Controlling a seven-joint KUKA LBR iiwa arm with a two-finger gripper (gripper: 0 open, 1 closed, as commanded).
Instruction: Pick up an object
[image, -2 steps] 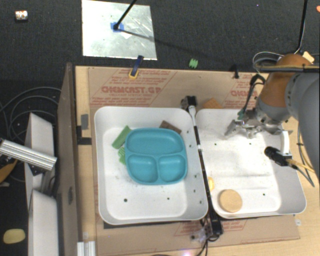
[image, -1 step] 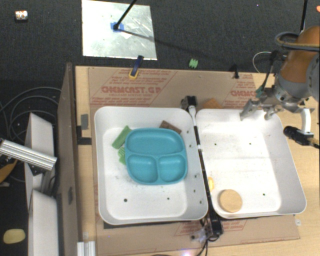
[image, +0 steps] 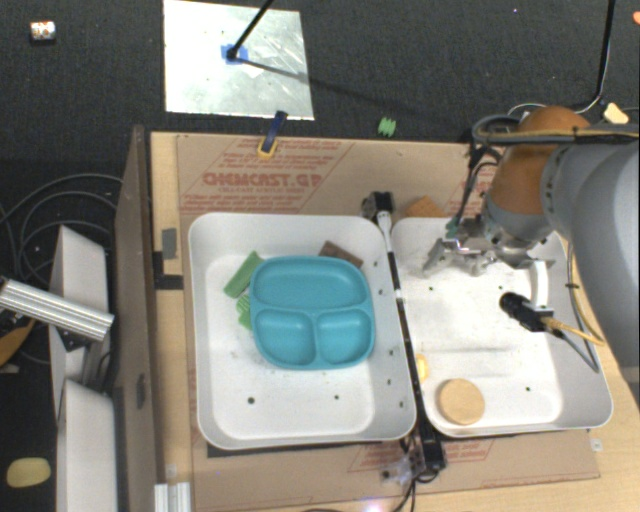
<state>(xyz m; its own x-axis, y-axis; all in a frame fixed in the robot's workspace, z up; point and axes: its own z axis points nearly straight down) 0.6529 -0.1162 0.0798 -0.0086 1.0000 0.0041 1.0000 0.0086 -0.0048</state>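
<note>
Camera view shows the two-finger metal gripper (image: 462, 255) to the right of the light-blue three-compartment plastic tray (image: 310, 310), level with the tray's far edge. It is low over the bare floor of the right-hand shallow white bin (image: 480, 330). From this slant I cannot tell whether it is spread or closed.

In the same bin, a round flat tan disc (image: 462, 400) lies right of the tray and nearer the camera, well apart from the gripper. A small yellow piece (image: 421, 368) sits against that bin's wall, just right of the tray's near right corner.

The tray rests in the left-hand shallow white bin (image: 300, 405). Green flat strips (image: 242, 277) poke out from under the tray's far left corner. A dark brown block (image: 341, 253) shows at the tray's far edge, partly hidden by it.
</note>
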